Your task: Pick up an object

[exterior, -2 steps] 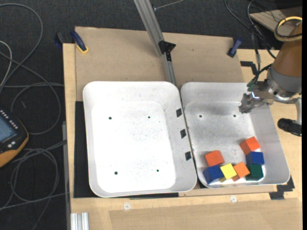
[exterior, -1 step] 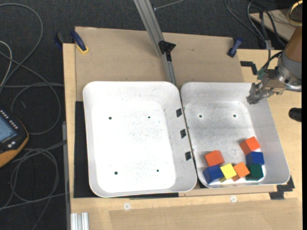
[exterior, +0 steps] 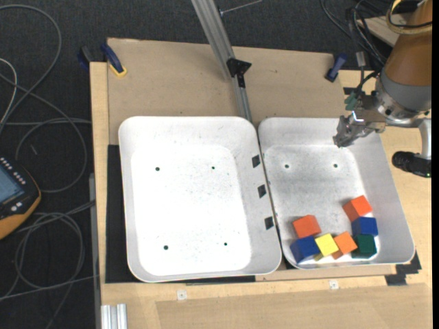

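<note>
Here: gripper (exterior: pixel 345 134) above the right bin's (exterior: pixel 384 184) far edge, well apart from the blocks; whether its fingers are spread or pressed together, I cannot tell. Blocks clustered in the right bin's near corner: two orange (exterior: pixel 306 225) (exterior: pixel 356 206), two blue (exterior: pixel 304 249) (exterior: pixel 365 225), one yellow (exterior: pixel 327 244), one green (exterior: pixel 366 245). Left bin (exterior: pixel 137 184) beside it.

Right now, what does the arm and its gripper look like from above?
The arm is a rounded grey body with a broad orange band and a pale ring at its top. Below the band sits a grey metal wrist with thin cables and a small green part. The gripper is small, dark grey metal, seen above the right bin.
</note>
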Controlling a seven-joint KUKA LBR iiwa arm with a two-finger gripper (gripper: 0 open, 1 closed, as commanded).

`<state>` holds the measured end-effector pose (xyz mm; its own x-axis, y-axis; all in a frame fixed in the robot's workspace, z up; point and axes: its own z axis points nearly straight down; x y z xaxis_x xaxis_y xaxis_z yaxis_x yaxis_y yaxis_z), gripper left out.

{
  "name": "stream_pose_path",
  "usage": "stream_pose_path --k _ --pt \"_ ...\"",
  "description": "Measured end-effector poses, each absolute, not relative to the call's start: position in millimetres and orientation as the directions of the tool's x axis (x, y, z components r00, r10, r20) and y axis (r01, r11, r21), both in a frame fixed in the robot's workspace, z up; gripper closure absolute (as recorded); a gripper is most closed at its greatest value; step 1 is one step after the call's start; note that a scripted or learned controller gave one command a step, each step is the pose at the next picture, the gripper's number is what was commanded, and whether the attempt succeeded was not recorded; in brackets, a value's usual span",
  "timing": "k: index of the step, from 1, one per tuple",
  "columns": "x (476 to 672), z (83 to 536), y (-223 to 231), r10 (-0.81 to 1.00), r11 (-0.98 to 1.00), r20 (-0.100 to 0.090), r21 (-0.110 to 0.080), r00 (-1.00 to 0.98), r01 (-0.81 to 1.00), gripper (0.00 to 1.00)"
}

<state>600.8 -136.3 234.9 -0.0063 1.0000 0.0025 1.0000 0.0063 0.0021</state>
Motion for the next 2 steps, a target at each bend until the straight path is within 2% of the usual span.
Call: stream_pose_path --k 2 --pt "581.0 238 -46 1.000 0.007 0.003 -0.002 -0.007 1.000 1.00"
